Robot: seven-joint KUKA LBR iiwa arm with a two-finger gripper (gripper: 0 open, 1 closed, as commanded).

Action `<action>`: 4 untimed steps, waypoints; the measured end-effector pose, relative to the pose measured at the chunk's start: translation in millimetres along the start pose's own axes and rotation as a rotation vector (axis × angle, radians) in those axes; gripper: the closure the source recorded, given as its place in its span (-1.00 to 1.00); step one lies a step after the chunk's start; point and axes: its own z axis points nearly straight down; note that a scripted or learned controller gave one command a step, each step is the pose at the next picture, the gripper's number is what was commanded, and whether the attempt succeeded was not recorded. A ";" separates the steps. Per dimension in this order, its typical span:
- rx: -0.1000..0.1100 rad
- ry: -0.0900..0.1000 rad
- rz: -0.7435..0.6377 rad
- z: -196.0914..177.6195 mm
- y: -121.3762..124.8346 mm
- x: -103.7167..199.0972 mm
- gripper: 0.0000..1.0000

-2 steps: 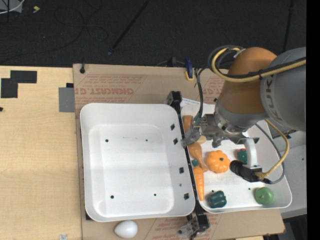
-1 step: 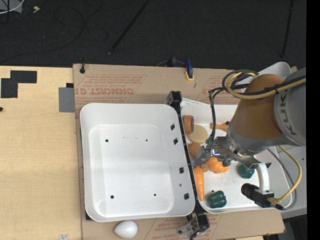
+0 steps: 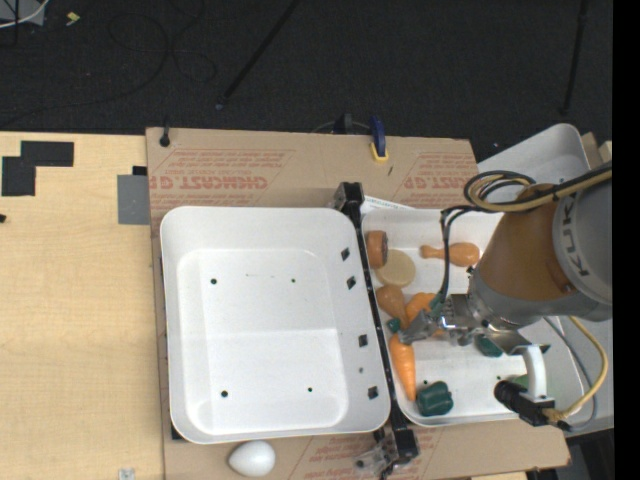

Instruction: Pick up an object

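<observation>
**Arm low over the right bin's toy food**

The grey arm (image 3: 560,258) with its orange band reaches in from the right and bends down over the right bin (image 3: 470,413). Its gripper (image 3: 432,320) sits low near that bin's middle, just beside the left wall, among a cluster of small objects. Whether the pincer is apart or together cannot be told: the wrist and the clutter hide the tips.

Inside the right bin, an orange carrot (image 3: 403,365) lies lengthwise along the left wall, just below the gripper. A dark green block (image 3: 435,399) rests near the bin's front edge, close to the carrot's lower end. A pale round disc (image 3: 399,267) lies toward the back left, with a brown-orange piece (image 3: 376,248) touching it at the back corner side. An orange piece with a stem-like end (image 3: 452,253) lies further along the back, partly beside the arm.

The left bin (image 3: 180,318) sits beside it, sharing the black divider clips. A white egg (image 3: 251,458) rests on the cardboard outside the left bin's front edge.
</observation>
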 end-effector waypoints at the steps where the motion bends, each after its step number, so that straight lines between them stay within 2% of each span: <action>1: 0.003 0.001 -0.007 20.1 47.5 -26.3 -1.00; 2: -0.003 0.000 -0.010 15.1 133.9 -33.5 -1.00; 3: 0.006 0.002 -0.010 6.2 130.4 -33.8 1.00; 4: -0.005 0.005 -0.015 -87.4 134.0 38.2 1.00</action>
